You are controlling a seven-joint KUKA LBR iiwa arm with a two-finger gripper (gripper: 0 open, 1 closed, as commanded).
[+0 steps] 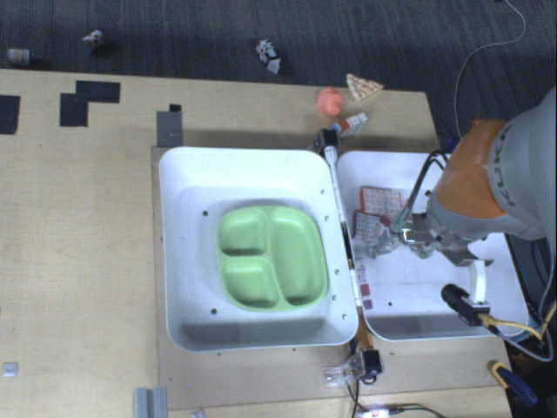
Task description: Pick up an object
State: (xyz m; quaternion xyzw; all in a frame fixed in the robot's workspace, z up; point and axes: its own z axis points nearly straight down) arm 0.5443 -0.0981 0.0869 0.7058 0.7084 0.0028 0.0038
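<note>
Where the gripper (392, 237) hangs, the red packet's (379, 200) long axis is unclear

Pale green tray (271, 255), white bins (187, 233) (both plain), red-and-white gridded packet (379, 202), salmon-pink ball (329, 101), tan bench (78, 251).

I see the left bin (178, 259) largely taken up by a green divided tray (270, 255) in the middle of its floor. That leaves only a band of bare white floor and sloped wall around it for a gripper to pass. In the right bin (409, 299) the arm (487, 181) covers the right side and red-printed packets (380, 201) crowd the left part by the ridge between the bins, so the open floor is the near strip.
</note>
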